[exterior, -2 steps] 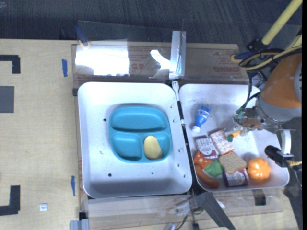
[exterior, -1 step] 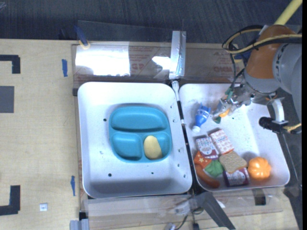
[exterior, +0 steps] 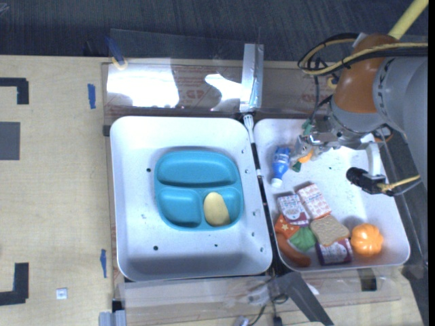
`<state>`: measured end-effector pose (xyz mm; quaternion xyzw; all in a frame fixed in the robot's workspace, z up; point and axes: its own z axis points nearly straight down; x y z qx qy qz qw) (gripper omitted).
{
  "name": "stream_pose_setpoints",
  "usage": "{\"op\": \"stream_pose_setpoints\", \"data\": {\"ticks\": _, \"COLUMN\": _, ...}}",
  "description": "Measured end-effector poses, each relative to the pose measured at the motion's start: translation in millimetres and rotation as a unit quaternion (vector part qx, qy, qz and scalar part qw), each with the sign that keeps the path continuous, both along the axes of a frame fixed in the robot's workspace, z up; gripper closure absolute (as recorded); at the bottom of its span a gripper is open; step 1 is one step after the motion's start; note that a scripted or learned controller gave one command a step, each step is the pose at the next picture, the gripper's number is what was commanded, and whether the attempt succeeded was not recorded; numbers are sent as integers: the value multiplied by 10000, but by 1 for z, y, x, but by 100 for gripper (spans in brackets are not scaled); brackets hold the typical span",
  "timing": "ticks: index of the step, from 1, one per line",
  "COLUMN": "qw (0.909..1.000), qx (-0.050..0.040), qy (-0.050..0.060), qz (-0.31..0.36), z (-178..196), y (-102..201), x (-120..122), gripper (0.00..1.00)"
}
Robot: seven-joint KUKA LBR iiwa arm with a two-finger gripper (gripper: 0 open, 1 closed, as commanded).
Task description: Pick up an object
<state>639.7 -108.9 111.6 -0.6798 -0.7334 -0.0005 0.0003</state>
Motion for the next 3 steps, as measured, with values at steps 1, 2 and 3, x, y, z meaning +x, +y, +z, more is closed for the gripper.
{"op": "stream_pose_setpoints", "data": {"ticks": 1, "qw": 9996, "qx": 5, "qy": -68, "qz": 286, "z": 109, "y": 84, "x": 30, "gripper": 100}}
{"op": "stream_pose_setpoints", "data": {"ticks": 2, "qw": 9934, "qx": -8, "qy": 3, "qz": 1145, "z": 96, "y": 74, "x": 27, "gripper": 100}}
{"op": "stream_pose_setpoints", "data": {"ticks": 3, "qw": 9952, "qx": -18, "qy": -28, "qz": 983, "z": 110, "y": 38, "x": 28, "gripper": 100}}
